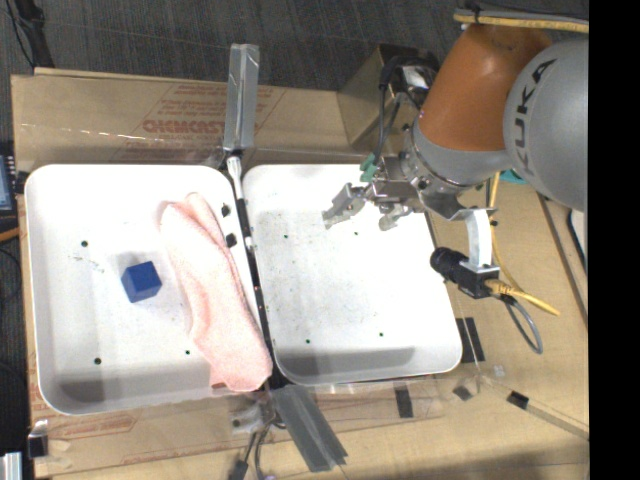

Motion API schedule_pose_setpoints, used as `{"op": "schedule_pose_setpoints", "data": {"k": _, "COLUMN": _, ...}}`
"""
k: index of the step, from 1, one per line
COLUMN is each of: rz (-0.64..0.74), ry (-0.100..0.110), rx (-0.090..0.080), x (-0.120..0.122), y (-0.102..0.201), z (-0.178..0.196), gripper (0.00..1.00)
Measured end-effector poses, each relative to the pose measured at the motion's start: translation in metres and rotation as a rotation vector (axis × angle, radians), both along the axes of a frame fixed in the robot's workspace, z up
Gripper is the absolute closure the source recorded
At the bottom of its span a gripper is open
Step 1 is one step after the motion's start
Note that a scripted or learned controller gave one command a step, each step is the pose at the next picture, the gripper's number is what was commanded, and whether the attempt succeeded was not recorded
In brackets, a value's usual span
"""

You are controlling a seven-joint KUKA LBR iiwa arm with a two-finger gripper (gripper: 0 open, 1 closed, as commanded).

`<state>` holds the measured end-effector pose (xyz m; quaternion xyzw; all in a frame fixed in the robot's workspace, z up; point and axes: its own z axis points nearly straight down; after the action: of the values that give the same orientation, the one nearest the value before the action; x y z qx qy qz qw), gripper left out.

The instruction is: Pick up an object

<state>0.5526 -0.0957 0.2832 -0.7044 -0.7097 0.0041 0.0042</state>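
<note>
Gripper [362, 208]: over the upper part of the right bin, fingers spread apart, nothing between them.
Fingers [340, 206]: two metal tips, one at left and one at right (the right one sits nearer the bin's far right side), both pointing down toward the white floor.
Arm [500, 88]: grey with an orange band, reaching in from the right, wrist above the right bin's upper right corner.
Right bin [440, 338]: shallow, white, floor speckled with small dark marks, under the gripper.
Left bin [40, 268]: shallow, white, touching the right bin along a shared middle edge.
Pink cloth [215, 288]: rumpled, lying lengthwise in the left bin against its right wall, lower end draped over the near rim by the divider.
Blue cube [141, 280]: on the left bin's floor, just left of the cloth, well apart from the gripper.
Bench [120, 108]: brown board beneath both bins, red lettering along the far side.
</note>
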Motion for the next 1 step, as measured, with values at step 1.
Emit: {"op": "schedule_pose_setpoints", "data": {"k": 1, "rz": -0.170, "ry": -0.004, "rx": -0.004, "x": -0.0079, "y": -0.0217, "z": 0.0150, "gripper": 0.00}}
